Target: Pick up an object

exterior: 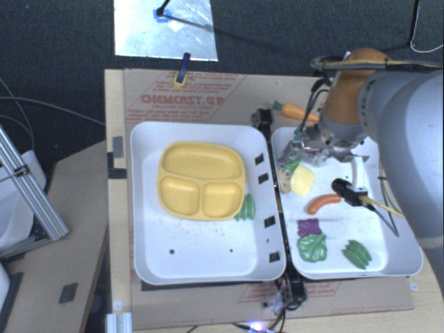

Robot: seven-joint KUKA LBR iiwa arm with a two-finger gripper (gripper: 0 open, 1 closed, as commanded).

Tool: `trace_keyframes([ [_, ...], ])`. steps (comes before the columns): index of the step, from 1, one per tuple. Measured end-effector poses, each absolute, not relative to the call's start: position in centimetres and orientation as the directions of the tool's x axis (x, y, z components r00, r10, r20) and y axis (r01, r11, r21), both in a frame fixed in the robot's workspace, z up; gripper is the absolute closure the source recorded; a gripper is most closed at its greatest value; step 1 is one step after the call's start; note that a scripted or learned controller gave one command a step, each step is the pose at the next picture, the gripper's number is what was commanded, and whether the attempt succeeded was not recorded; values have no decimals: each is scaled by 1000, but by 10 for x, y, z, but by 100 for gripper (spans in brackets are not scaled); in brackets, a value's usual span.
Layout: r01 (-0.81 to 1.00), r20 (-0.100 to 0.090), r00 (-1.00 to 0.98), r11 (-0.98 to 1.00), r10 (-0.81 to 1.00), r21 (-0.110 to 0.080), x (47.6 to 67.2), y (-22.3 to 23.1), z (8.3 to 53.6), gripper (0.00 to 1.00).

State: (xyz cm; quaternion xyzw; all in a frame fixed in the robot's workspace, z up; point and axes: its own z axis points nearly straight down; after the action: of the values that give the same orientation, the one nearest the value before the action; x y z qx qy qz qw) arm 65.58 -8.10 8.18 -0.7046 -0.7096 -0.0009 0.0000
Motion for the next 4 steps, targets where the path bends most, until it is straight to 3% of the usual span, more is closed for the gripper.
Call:
trace_keyframes([
  [1,1000,-1,-7,7,1000,7,657,-83,97,100],
  [2,1000,-1,-11,11,1000,10,658,-83,108,100],
  [3,1000,5,-15,15,1000,11,668,32,191,100],
  [4,1000,5,-13,13,1000,5,663,112,211,100],
])
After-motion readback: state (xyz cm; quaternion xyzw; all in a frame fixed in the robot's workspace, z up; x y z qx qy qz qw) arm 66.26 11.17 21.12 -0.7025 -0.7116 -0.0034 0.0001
